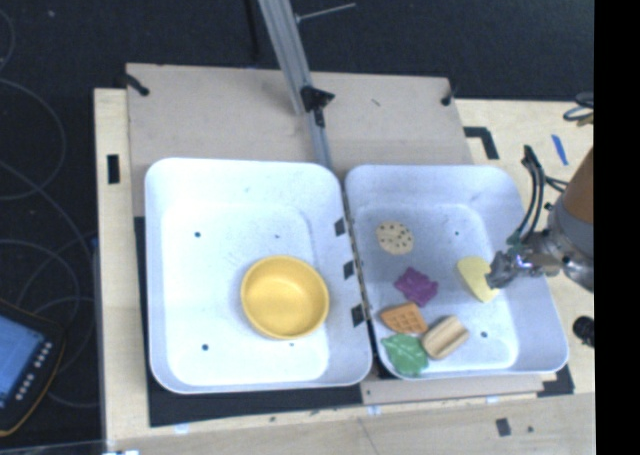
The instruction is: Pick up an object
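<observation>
Camera view: gripper [499,273] at 3 o'clock in right bin [520,205], touching yellow piece [474,277]; grip state impossible to tell. Yellow bowl [285,296] in left bin [200,193].

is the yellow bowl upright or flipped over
Upright: the yellow bowl in the left bin shows its open hollow and rim facing up.

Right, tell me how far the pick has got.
Done: the hand has reached the right bin and sits against the yellow piece. In hand: closing on it; a grasp cannot be confirmed. Left: lifting it. Cookie, purple piece and yellow bowl lie untouched.
</observation>
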### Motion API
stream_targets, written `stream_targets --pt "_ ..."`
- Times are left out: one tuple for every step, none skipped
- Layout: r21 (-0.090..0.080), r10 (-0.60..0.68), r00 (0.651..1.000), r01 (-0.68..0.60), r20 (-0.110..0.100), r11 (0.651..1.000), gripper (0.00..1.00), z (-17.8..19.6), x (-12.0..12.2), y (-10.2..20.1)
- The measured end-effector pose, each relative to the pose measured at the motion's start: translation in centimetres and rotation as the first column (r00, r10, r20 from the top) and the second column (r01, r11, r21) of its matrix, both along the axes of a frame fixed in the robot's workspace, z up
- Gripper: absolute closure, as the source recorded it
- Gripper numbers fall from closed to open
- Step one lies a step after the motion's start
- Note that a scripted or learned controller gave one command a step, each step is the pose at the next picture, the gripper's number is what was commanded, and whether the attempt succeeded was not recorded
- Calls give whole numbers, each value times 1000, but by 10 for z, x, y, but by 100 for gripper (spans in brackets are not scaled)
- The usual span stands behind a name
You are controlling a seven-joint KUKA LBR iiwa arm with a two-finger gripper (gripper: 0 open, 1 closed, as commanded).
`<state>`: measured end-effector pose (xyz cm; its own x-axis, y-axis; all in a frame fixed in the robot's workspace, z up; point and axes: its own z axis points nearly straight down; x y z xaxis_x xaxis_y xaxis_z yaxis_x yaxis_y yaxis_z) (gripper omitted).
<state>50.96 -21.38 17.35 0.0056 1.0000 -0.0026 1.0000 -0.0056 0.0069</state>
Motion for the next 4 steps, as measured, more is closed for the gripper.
stream_targets --pt "-2 9 1000 -9 3 1000 100 63 1 -8" --pt "1 10 1000 -10 -2 1000 100 82 2 -9" --pt "3 12 1000 -12 -7 1000 100 71 24 37" --pt "3 14 1000 -14 -5 1000 100 72 49 80"
